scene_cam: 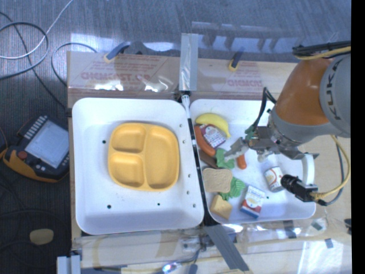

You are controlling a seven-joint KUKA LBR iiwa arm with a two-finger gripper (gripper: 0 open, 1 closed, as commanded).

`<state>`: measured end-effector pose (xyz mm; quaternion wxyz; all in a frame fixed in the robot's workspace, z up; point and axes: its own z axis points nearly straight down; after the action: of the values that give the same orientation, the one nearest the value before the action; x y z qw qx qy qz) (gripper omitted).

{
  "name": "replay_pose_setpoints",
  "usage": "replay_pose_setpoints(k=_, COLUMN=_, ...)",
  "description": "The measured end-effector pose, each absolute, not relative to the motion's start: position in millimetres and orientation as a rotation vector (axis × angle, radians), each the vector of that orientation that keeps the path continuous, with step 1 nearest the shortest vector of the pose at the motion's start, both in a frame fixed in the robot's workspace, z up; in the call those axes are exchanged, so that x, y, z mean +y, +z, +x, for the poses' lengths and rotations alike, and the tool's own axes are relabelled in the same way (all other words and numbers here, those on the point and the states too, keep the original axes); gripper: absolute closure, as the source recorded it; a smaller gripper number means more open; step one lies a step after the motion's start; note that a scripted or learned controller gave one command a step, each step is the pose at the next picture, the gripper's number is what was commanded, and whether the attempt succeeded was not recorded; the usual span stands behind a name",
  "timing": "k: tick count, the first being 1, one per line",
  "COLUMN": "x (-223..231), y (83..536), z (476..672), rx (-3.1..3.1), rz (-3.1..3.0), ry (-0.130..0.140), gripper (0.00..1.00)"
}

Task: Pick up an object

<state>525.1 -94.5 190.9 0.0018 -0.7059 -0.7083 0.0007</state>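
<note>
The right bin (296, 210) holds several toy foods. A yellow banana (213, 120) lies at its far left, with a red sausage (203, 141) and a small labelled bottle (214, 135) just below it. A bread slice (217, 180), green leafy pieces (235, 188), a cheese wedge (221, 206), a small carton (251, 201), a can (273, 178) and an orange carrot piece (242, 162) lie nearer the front. My gripper (242, 142) hangs over the bin's middle, just above the carrot piece and beside the bottle. It is open, with nothing between its fingers.
The left bin (91, 170) carries a yellow divided plate (144, 156). The arm's grey and orange wrist (308, 104) covers the right bin's far right part. A black cable plug (296, 186) hangs near the can. A teach pendant (40, 147) lies on the floor at the left.
</note>
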Motion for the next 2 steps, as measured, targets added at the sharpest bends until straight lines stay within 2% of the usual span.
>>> replay_pose_setpoints(k=1, x=-118.5, y=90.3, z=581.2, rx=-1.905, rz=-2.5, ry=-0.011, gripper=0.0)
replay_pose_setpoints(k=2, x=-117.0, y=99.7, z=582.0, rx=-1.904, rz=-2.498, ry=-0.017, gripper=1.0)
